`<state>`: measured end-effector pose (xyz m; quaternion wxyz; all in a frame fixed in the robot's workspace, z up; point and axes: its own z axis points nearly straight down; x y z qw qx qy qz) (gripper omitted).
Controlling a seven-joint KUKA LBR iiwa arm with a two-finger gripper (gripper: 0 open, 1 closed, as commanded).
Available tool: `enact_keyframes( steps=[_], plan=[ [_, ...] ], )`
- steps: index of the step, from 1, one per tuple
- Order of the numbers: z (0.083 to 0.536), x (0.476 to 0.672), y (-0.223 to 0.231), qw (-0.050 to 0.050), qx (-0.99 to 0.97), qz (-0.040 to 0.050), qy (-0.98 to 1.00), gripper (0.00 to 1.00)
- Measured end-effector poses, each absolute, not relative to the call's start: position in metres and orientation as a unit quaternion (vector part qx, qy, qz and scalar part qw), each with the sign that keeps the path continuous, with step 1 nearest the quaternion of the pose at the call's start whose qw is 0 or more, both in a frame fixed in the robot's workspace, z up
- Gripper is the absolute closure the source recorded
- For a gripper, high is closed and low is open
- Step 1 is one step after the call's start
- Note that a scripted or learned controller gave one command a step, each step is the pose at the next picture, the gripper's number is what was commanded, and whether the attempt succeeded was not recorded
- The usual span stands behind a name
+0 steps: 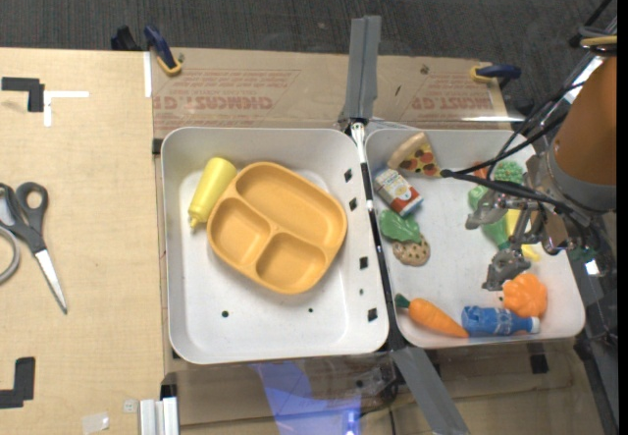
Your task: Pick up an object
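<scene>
The right bin [446, 271] holds several toy foods: a pizza slice [416, 156], a small red and white carton [397, 192], a green leaf [399, 225], a cookie [412, 251], a carrot [436, 317], a blue bottle [498, 322], an orange fruit [527, 295] and a green lettuce piece [506, 174]. My gripper [490, 244] hangs low over the right side of this bin, open, its two grey fingers spread apart with bare white floor between them. It holds nothing. A yellow-green piece [514, 223] lies partly hidden under the wrist.
The left bin [186, 315] holds a yellow divided plate [276, 226] and a yellow squeeze bottle [210, 190]. Scissors [34, 237] lie on the wooden board at far left. A grey divider bar [363, 60] runs between the bins. Black cables [549, 109] trail from the arm.
</scene>
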<state>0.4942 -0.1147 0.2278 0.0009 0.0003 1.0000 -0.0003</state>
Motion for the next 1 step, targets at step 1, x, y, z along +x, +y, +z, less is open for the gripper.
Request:
enact_keyframes(
  steps=[1],
  plan=[
    [0.0962, 0.5308, -0.124, 0.001, 0.044, 0.0, 0.999, 0.0]
  ],
)
